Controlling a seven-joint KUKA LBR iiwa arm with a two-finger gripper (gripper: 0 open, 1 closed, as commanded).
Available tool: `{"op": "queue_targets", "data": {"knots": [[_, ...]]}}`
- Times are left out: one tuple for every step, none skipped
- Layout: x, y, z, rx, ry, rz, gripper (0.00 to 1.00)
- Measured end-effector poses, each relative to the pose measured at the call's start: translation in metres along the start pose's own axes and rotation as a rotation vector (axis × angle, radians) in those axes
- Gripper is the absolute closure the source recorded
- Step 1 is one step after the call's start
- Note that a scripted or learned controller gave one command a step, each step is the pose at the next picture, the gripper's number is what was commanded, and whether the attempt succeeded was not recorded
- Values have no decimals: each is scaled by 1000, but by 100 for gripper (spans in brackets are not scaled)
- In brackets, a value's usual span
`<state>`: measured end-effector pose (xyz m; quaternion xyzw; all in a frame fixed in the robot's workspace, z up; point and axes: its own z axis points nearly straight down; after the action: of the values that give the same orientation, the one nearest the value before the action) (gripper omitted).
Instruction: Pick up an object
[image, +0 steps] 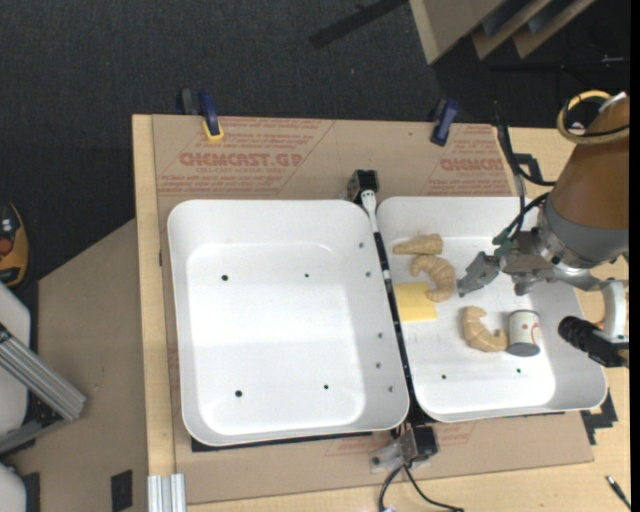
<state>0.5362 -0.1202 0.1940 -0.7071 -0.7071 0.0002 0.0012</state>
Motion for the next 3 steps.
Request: {"op": "queue_targets", "data": {"knots": [[24,-60,113,4,0,3,0],[-23,-2,109,-8,-5,1,0],[-27,53,109,-7,-3,-3,0]]}}
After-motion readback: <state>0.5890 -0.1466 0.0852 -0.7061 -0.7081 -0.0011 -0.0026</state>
